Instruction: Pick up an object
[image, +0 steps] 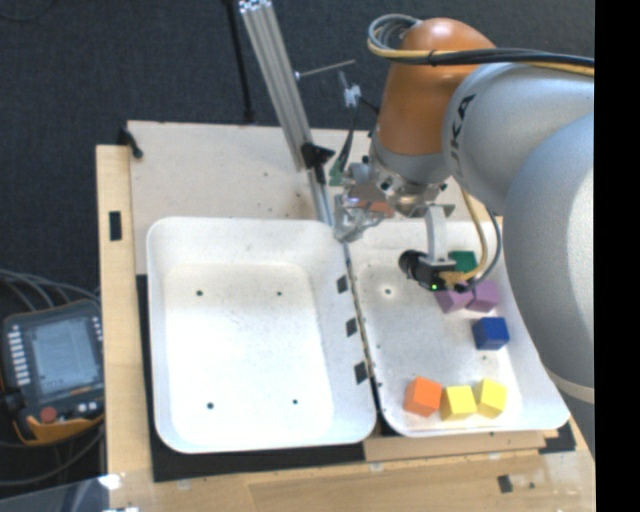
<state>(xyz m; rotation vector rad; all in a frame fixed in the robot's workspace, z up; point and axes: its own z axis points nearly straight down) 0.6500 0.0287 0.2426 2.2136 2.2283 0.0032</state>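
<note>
Nearest the front, an orange block (423, 396) sits in the right bin (400, 330), just beside two yellow blocks (460, 402); a blue block (489, 332) lies further back. All look like small, light, stiff cubes (likely wood or foam), best pinched across two flat opposite sides. I judge the orange block easiest, since its left side is free. The end effector (352, 222) hangs over that bin's far left corner, well apart from the blocks; whether it is clenched or released I cannot tell.
</note>
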